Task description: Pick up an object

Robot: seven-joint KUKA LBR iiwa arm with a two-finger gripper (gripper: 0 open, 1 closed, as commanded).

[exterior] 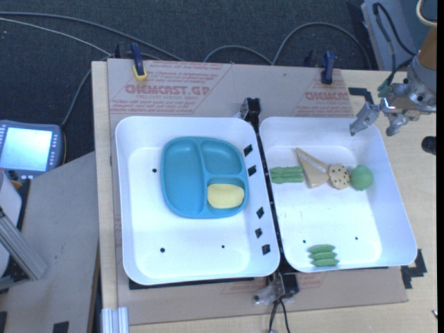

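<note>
hovering at the upper right of the frame, your pincer [380,119] is spread and carries nothing. lower it over the green ball [361,177] at mid-right in the right bin [388,245], centre it, clear the cookie [338,176], then clench.

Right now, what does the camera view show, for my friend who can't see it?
The gripper hovers open above the right bin's far corner, holding nothing. That bin holds toy foods; the left bin holds a blue tray with a yellow piece.
</note>
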